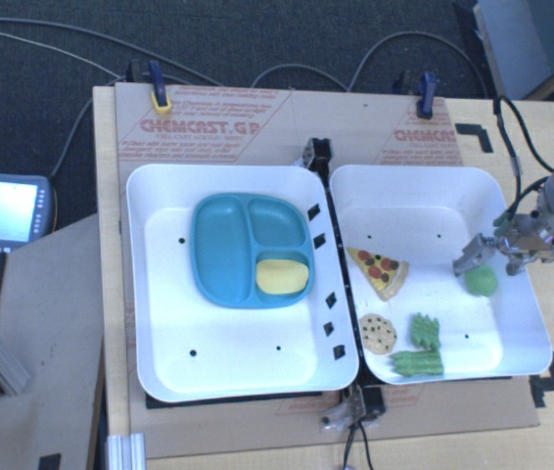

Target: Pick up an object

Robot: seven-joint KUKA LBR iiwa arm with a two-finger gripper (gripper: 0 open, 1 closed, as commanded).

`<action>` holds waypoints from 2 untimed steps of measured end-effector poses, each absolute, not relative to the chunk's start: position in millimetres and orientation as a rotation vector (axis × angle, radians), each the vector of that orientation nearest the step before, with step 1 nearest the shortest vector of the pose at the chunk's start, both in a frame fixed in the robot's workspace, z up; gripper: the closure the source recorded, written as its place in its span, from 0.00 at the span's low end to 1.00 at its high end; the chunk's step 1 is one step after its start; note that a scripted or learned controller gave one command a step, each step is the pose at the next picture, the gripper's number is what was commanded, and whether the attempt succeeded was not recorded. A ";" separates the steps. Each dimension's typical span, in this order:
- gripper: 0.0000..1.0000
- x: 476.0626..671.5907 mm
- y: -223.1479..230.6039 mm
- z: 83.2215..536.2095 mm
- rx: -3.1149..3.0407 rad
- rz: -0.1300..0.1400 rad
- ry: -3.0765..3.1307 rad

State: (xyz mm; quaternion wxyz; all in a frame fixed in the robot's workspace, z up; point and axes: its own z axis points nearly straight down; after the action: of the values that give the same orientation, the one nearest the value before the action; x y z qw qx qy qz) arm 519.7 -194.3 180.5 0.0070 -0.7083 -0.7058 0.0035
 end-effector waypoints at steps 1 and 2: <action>0.00 523.1 -193.9 187.5 -2.220 0.000 -2.221; 0.00 515.7 -191.5 126.5 -2.216 0.004 -2.215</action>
State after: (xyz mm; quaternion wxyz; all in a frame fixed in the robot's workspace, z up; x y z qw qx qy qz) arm 515.7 -191.5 126.5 0.0040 -0.7073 -0.7069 0.0012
